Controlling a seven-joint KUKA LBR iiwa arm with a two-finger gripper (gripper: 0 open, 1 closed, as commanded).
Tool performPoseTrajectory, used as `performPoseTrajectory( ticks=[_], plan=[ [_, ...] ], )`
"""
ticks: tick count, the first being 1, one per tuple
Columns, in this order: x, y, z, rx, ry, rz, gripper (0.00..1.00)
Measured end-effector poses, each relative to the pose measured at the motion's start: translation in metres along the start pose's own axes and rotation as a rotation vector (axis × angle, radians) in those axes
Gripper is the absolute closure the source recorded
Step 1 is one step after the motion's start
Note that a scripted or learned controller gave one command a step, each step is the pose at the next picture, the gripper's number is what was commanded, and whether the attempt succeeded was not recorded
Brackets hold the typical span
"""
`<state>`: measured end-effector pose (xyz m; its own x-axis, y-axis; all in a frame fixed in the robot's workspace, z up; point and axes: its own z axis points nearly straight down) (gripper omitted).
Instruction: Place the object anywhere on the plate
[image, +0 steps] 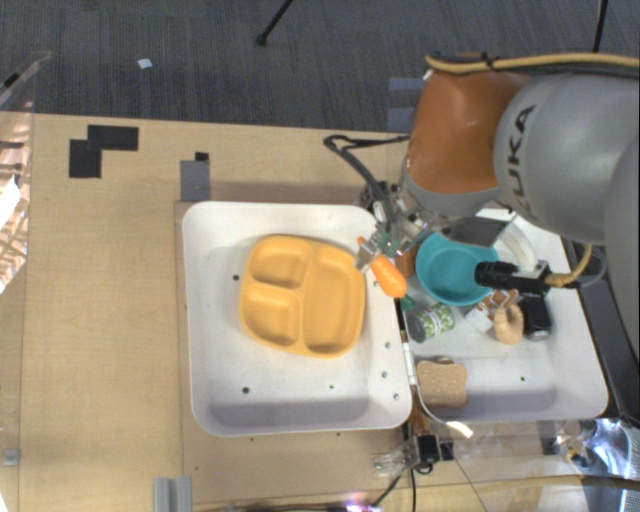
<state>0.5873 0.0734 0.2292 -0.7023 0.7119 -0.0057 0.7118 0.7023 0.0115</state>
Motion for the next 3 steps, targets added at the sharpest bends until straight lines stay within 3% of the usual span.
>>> performPoseTrajectory(
  ticks=[1, 2, 3],
  plan=[
    [-0.012, 0.065, -0.032, -0.001, -0.001, 0.108, 1.00],
    [0.063, 0.110, 0.029, 0.010, 0.007, 0.243, 1.00],
    [0.060, 0.109, 0.027, 0.007, 0.003, 0.246, 0.00]
  ],
)
